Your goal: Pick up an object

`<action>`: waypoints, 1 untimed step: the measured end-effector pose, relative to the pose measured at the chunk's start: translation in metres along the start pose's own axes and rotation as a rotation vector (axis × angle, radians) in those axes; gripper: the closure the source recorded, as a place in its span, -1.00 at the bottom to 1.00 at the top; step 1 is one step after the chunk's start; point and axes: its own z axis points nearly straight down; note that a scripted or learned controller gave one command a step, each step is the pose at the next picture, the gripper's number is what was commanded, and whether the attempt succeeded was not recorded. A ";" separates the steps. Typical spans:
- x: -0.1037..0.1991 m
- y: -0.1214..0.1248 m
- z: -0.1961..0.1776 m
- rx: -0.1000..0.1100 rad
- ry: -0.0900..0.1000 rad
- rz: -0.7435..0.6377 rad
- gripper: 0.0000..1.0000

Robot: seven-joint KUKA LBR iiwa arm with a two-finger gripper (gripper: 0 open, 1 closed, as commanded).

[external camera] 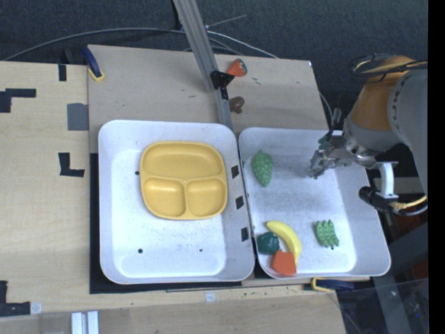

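Green fruit (262,168) left of gripper (320,164)

No text, label, brand, number or sign could be read anywhere in the view. The black marks on the counter (42,186) were plain tape strips with no lettering on them.
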 end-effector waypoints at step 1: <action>-0.007 -0.004 -0.059 -0.007 -0.002 0.002 1.00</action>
